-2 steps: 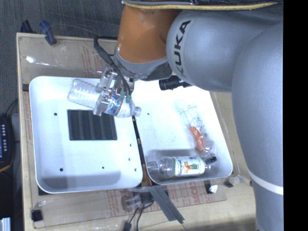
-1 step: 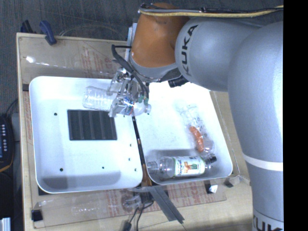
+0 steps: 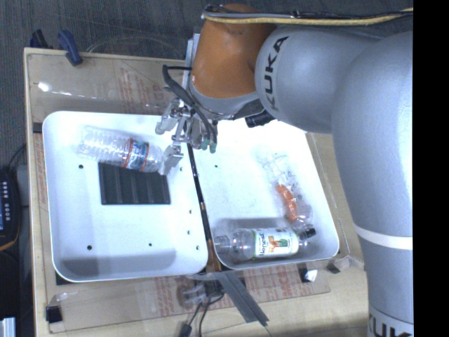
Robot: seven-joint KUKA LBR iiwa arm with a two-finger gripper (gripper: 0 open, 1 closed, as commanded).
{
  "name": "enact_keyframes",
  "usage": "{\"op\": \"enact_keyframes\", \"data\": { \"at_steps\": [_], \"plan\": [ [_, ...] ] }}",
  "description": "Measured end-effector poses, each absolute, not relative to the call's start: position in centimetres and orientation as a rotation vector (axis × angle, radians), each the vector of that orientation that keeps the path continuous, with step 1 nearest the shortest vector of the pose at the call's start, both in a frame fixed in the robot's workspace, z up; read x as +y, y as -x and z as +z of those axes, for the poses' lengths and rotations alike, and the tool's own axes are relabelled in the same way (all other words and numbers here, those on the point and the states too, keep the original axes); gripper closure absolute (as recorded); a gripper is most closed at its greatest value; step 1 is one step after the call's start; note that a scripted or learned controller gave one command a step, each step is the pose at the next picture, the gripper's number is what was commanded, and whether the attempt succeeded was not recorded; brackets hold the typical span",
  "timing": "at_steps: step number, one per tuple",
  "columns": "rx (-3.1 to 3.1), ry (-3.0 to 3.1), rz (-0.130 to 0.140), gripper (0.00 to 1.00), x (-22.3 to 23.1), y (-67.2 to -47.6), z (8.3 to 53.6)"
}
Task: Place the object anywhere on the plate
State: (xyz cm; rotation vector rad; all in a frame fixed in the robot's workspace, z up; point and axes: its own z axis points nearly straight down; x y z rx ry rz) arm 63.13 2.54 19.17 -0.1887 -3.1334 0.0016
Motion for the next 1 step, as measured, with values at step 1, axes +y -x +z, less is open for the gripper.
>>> {"op": "enact_keyframes", "data": {
  "at_steps": [1],
  "plan": [
    [-3.116, 0.362, 0.003, 0.00, 8.61, -61.61, 19.11]
  ]
}}
